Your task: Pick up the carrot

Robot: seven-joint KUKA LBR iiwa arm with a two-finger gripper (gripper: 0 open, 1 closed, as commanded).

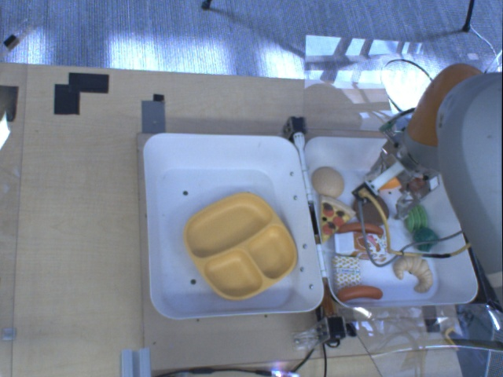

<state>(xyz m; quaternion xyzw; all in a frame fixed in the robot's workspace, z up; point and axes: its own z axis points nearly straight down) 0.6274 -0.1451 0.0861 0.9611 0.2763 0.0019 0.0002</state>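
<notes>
Right bin (346,154): full of toy food. The grey arm (471,148) comes in from the right, with its orange band (437,110) over the bin's top right corner. The gripper (404,201) is low over the upper middle of this bin. Can't tell if the claw is open or closed; the view from above hides it.

Carrot (387,183): a small orange piece, slanted, in the upper part of the right bin, right against the gripper's left side. It's probably the carrot, but it's small and partly covered. Can't tell if it's gripped or only beside the claw.

Other items in the right bin:
- Beige egg (328,181), upper left, near the divider.
- Pizza slice (336,214), just below the egg.
- Red and white packet (371,246), mid bin, below the gripper.
- Patterned card (346,269), just below-left of the packet.
- Sausage (360,293), at the bottom edge.
- Croissant (415,272), lower right.
- Green leafy thing (422,228), above the croissant, just below-right of the gripper.

Left bin (181,163): one yellow divided plate (240,246), sitting right of centre and turned at an angle, well apart from the gripper.

Both bins sit side by side on the tan bench (71,234).
</notes>
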